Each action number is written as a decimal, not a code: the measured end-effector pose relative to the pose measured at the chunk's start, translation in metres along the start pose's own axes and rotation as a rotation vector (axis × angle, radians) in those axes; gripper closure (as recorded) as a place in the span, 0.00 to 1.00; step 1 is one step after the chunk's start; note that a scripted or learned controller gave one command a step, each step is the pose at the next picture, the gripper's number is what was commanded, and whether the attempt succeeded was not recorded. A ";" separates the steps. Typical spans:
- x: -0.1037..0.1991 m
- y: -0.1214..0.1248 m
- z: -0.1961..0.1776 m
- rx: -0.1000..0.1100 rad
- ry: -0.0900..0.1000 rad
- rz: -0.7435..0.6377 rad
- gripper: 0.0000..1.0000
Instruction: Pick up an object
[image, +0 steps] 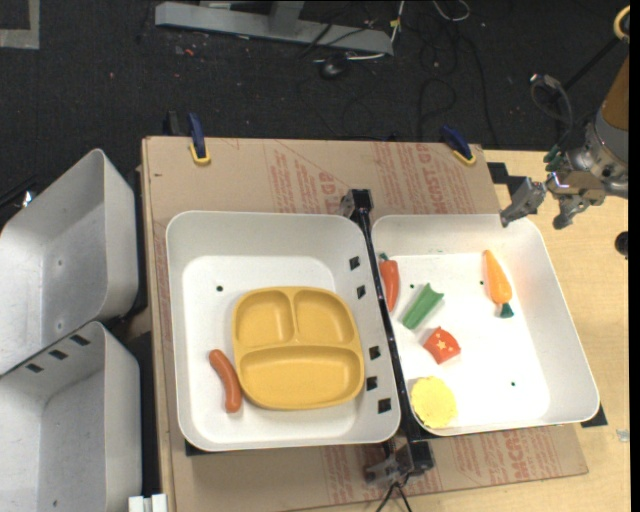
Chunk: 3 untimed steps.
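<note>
At the upper right of the frame we see the gripper (548, 204) poised just above the top right corner of the right bin (565, 350), its two fingers spread apart with nothing between them. Inside that bin lie a carrot (497, 279), a red chilli (389, 283), a green piece (422, 305), a red piece (442, 345) and a yellow round piece (434, 401). In the left bin (195, 330) we find a yellow divided plate (297, 348) with a sausage (226, 380) just beside its left edge.
</note>
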<state>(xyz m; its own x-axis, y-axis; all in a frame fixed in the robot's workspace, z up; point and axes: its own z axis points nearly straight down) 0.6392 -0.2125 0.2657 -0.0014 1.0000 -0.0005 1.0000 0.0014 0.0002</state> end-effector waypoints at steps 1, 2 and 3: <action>-0.004 0.000 0.043 0.003 0.001 0.002 0.00; -0.004 -0.010 0.101 0.006 0.002 0.003 0.00; -0.006 -0.021 0.153 0.005 0.001 0.003 0.00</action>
<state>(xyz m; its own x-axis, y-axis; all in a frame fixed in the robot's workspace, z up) 0.6180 -0.2182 0.1131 0.0017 1.0000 0.0010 1.0000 -0.0017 -0.0050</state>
